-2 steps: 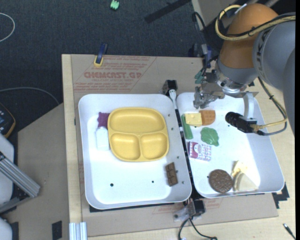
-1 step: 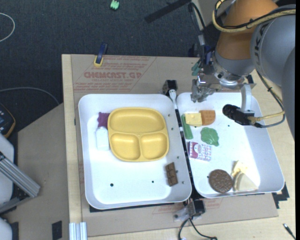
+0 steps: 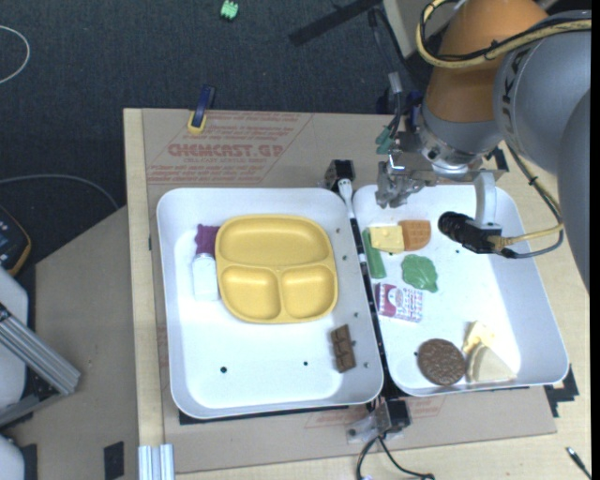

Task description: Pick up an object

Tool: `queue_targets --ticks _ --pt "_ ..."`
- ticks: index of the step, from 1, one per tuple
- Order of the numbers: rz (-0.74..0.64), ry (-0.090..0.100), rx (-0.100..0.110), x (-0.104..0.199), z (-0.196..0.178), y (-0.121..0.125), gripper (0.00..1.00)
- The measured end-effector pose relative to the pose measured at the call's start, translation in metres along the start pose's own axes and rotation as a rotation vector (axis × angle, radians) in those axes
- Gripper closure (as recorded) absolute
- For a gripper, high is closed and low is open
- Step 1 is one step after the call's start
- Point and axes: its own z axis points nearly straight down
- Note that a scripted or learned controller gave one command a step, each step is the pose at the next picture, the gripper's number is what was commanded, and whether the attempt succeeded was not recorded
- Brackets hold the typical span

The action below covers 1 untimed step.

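Evidently nothing is lifted yet: the hand (image 3: 392, 194) hangs low at the far edge of the right shallow white bin (image 3: 531, 309), just beyond the pale yellow cheese-like block (image 3: 385, 238), the likeliest target. Whether it is spread or pressed together, I cannot tell. The grey arm (image 3: 525, 84) slants in from the right.

The arm (image 3: 548, 84) is a thick, smooth grey tube with rounded joints. An orange band (image 3: 473, 42) rings it above the wrist, glossy and barrel-shaped. A yellow cable (image 3: 441, 14) loops over the band's top. Below the band sits a grey metal flange (image 3: 450, 150). The gripper (image 3: 392, 192) is small, of bare silver metal, with teal fittings at its side. A black, rounded module (image 3: 466, 231) hangs on a white bracket, a thin cable trailing from it.
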Motion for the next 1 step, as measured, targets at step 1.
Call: queue_targets --ticks 1 --pt "0.003 -0.001 0.004 -0.0095 0.0189 -0.0022 1.0"
